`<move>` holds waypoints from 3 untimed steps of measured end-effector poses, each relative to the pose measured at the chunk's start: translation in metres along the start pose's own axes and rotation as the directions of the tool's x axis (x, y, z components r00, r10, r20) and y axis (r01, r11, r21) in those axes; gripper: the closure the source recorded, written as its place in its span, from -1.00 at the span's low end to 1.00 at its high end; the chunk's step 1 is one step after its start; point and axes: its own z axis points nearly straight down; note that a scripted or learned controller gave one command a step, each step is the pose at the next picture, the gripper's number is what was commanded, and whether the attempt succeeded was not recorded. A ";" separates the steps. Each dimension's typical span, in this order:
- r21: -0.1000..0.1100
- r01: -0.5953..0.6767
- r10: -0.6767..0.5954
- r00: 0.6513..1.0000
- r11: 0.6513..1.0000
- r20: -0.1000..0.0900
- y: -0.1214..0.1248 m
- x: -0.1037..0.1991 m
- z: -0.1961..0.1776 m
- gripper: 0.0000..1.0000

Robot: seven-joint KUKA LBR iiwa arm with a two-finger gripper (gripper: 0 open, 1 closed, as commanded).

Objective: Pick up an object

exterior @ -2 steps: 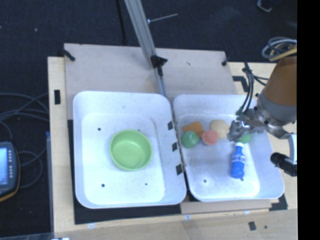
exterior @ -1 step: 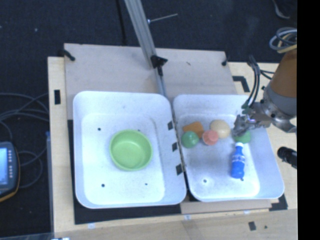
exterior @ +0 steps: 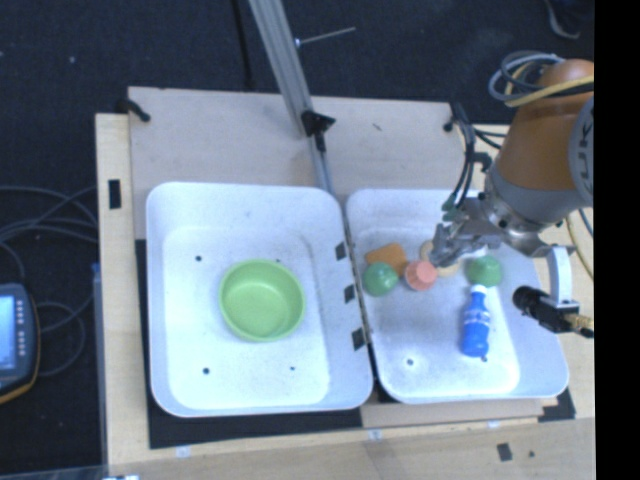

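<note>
The right bin (exterior: pixel 440 378) holds a green ball (exterior: pixel 380 281), an orange block (exterior: pixel 386 255) just behind it, a pink round piece (exterior: pixel 421 276), a second green ball (exterior: pixel 485 270) and a blue bottle with a white cap (exterior: pixel 476 322). My gripper (exterior: pixel 447 248) hangs low over the bin, right above and behind the pink piece, between the orange block and the second green ball. The view does not let me tell how its fingers stand, and nothing is seen lifted.
A light green bowl (exterior: pixel 262 299) sits in the middle of the left bin (exterior: pixel 190 218). A slanted metal pole (exterior: pixel 285 58) rises from the back between the bins. The arm's grey and orange body (exterior: pixel 545 158) covers the right bin's far right corner.
</note>
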 end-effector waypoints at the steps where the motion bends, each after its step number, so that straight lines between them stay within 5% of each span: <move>1: 0.000 0.000 0.000 1.000 1.000 0.000 0.020 0.050 0.011 1.00; 3: 0.000 0.000 0.000 1.000 1.000 0.000 0.056 0.141 0.012 1.00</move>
